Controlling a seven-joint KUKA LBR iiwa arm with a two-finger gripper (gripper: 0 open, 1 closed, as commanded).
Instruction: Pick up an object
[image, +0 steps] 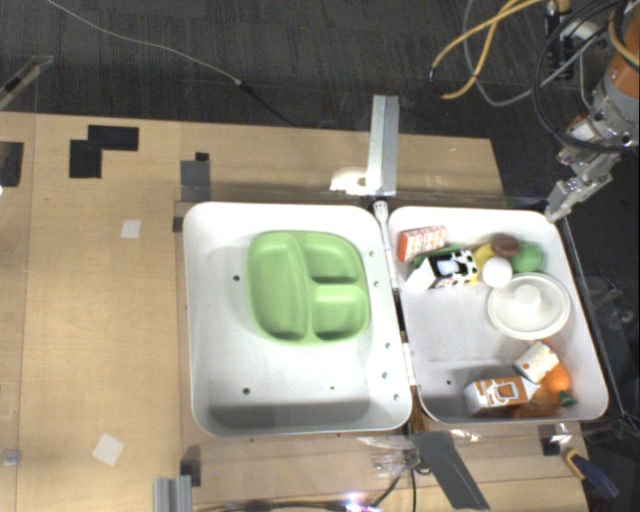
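Observation:
My gripper (568, 196) hangs at the upper right, just beyond the far right corner of the right bin (450, 372), above the bench and not over any object. Nothing shows between its fingers. In that bin lie a red and white carton (422, 241), a black and white cow-patterned item (451, 267), a yellow ball (496, 271), a brown item (505, 244), a green ball (527, 259), a white bowl (528, 304), an orange and white item (545, 365) and an orange juice carton (503, 396).
The left bin (215, 330) holds a green divided plate (307, 285). A metal post (384, 145) stands behind the seam between the bins. Cables (500, 40) trail on the dark floor at the top right. Wooden bench stretches to the left.

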